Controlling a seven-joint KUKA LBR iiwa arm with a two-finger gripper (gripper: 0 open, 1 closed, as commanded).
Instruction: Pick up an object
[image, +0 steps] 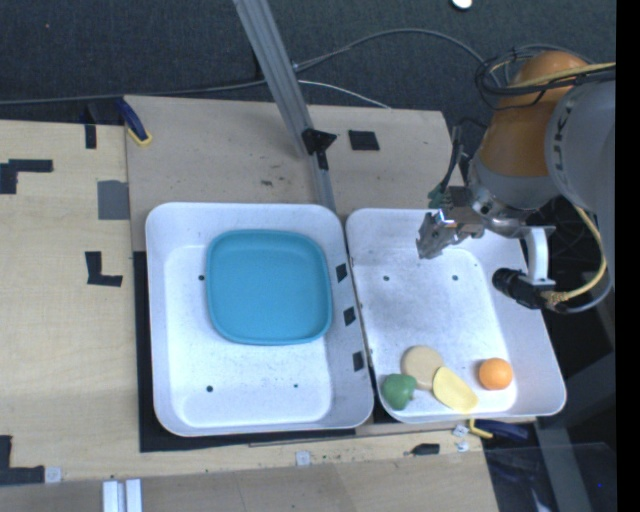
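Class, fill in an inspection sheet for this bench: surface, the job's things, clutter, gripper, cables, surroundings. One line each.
Surface: wooden bench with black tape marks, bearing a left bin and a right bin.
Job's things: green piece, beige piece, yellow piece and orange ball, at the right bin's near end.
Clutter: blue plate in the left bin.
Gripper: gripper above the right bin's far end, holding nothing.
Cables: black cable behind the bench; yellow cable beside the arm.
Surroundings: dark floor; slanted metal bar.

Blue plate (268, 286) in left bin (180, 330)
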